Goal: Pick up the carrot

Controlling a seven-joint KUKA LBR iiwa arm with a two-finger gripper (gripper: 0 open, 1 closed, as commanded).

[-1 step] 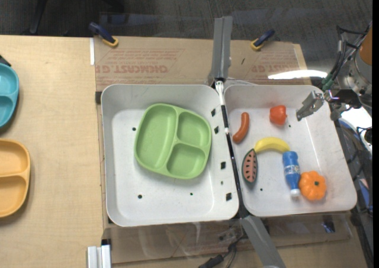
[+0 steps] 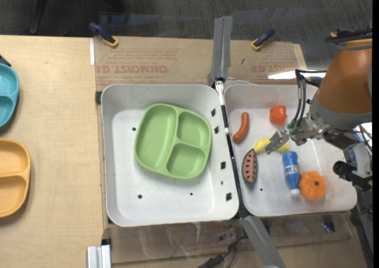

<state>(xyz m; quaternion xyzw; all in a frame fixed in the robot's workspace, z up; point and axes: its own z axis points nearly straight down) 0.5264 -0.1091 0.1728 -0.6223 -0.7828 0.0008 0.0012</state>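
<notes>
claw [image 2: 276,142]: fingers apart, nothing between them, tips just over a yellow toy [image 2: 262,144]
carrot [image 2: 240,127]: right bin [image 2: 260,204], near left wall, clear of claw
left bin [image 2: 118,202]: green plate [image 2: 173,141]

Green plate [image 2: 173,141], orange pumpkin [image 2: 312,185]

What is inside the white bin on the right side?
The right shallow white bin holds an orange-red sausage, a red tomato, a watermelon slice, a blue bottle and an orange pumpkin. A yellow piece is partly covered by the tool.
</notes>
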